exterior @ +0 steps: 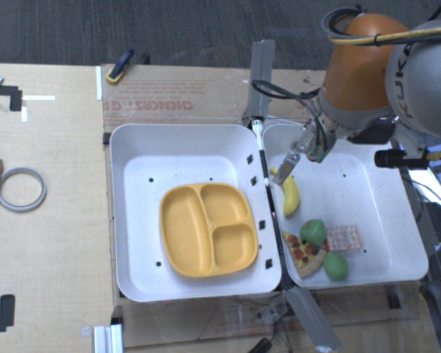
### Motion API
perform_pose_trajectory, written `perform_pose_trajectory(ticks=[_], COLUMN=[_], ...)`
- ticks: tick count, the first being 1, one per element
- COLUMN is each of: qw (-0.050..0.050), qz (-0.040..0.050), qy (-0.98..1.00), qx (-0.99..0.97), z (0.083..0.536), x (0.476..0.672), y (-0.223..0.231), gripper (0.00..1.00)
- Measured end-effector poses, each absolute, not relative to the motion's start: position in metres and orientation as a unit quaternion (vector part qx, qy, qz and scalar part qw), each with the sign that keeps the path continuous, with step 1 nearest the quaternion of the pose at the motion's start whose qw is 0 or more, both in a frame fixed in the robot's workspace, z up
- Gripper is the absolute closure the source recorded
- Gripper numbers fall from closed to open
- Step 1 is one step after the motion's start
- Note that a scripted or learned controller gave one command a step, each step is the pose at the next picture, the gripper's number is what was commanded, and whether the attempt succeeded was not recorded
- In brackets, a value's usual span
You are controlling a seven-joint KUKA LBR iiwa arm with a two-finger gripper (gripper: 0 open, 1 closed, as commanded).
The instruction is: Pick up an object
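Spread metal claw hovers above the smooth curved banana in the glossy right bin.

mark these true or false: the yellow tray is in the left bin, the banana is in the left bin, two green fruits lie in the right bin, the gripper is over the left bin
1. The yellow tray is in the left bin: true.
2. The banana is in the left bin: false, it lies in the right bin.
3. Two green fruits lie in the right bin: true.
4. The gripper is over the left bin: false, it is above the right bin, near the banana.
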State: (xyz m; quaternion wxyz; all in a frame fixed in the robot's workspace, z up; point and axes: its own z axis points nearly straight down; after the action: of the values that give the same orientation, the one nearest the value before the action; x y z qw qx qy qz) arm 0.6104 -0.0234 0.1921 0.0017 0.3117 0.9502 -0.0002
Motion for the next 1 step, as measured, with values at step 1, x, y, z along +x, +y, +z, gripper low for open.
perform_pose_trajectory(ticks=[1], qw=[0.0], qz=[-0.0005], qy=[0.926], qx=[0.378], z=[0.1649], x=[0.6105], y=[-0.0981], gripper=[0.0])
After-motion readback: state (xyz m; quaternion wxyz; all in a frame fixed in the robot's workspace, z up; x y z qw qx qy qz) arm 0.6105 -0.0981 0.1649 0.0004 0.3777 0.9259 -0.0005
